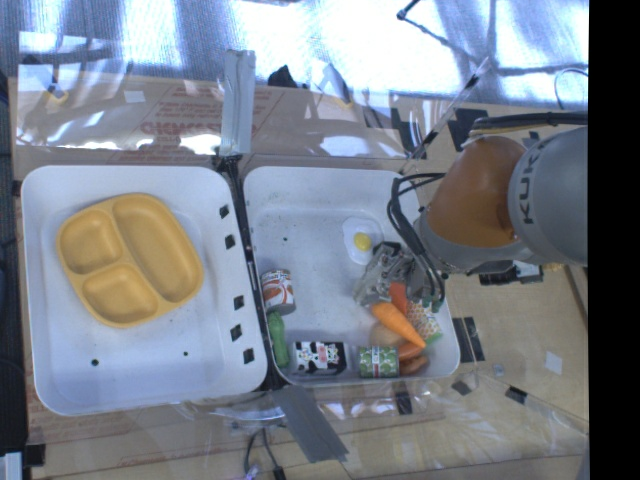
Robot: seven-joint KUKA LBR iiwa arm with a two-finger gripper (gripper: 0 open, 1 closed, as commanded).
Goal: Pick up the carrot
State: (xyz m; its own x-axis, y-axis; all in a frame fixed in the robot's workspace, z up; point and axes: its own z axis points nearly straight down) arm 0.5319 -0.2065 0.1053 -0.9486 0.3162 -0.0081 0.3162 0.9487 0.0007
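Observation:
The carrot (398, 324) is orange and lies slantwise in the right bin (310, 208), near its front right corner. A shorter red-orange piece (400, 296) rests just above it, touching its thick end. My gripper (383, 275) is low over the bin's right side, right above and to the left of these two pieces. Its metal tip is close to the red-orange piece. The grey arm with its orange band (478, 200) reaches in from the right and hides the bin's right wall.
Beside the carrot sit a green can (378, 361), a black-and-white carton (319, 357), a cucumber (277, 339), a small tin (277, 291) and a fried egg (361, 240). The left bin (60, 368) holds a yellow divided plate (128, 258).

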